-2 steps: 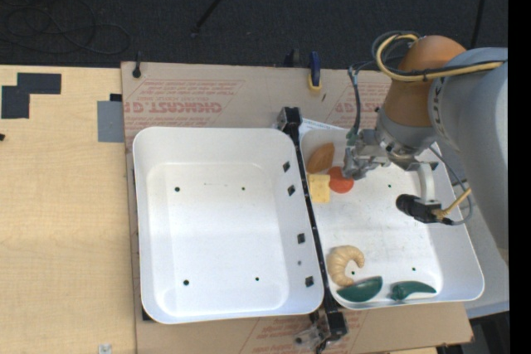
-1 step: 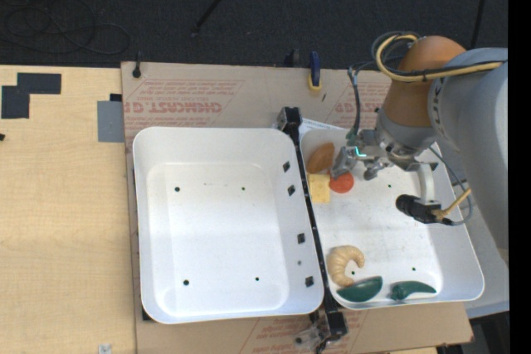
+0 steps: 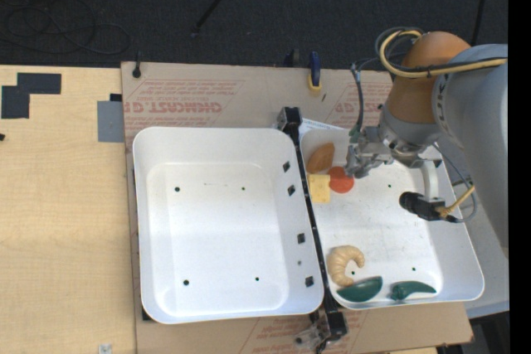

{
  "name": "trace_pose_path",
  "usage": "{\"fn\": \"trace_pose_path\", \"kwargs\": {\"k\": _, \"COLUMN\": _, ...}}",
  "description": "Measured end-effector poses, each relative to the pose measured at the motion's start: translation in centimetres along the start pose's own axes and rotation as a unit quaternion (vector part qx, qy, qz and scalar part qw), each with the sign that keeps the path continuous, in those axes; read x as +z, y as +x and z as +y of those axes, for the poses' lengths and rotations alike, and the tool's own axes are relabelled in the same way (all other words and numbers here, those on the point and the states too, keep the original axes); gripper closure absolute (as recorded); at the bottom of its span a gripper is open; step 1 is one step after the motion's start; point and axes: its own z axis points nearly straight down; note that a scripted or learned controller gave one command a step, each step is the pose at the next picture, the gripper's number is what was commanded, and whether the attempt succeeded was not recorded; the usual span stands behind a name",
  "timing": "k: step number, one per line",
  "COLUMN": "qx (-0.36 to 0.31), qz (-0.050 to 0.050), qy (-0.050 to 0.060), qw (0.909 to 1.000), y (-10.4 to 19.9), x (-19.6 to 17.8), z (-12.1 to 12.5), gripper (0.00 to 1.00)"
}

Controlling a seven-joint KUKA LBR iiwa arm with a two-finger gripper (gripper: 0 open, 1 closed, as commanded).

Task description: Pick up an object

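Observation:
My gripper (image 3: 358,164) is down in the right bin (image 3: 448,261), near its far left part. Its tip sits right beside a small red round object (image 3: 341,181), touching or nearly touching its upper right side. A brown bun-like piece (image 3: 321,157) lies just left of the gripper. A yellow block (image 3: 319,190) rests against the red object's left side. The grey arm with its orange band (image 3: 431,54) comes in from the upper right.
Near the right bin's front edge lie a pale croissant shape (image 3: 343,261) and two dark green pieces (image 3: 359,289) (image 3: 412,289). A black cable connector (image 3: 419,205) hangs over the right side. The left bin (image 3: 149,178) adjoins along a black divider (image 3: 300,203).

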Motion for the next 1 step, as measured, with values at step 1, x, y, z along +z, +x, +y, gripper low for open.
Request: {"fn": "trace_pose_path", "kwargs": {"k": 1, "qx": 0.000, "qz": 0.000, "qy": 0.000, "qw": 1.0000, "y": 0.00, "x": 0.04, "z": -0.01, "gripper": 0.00}}
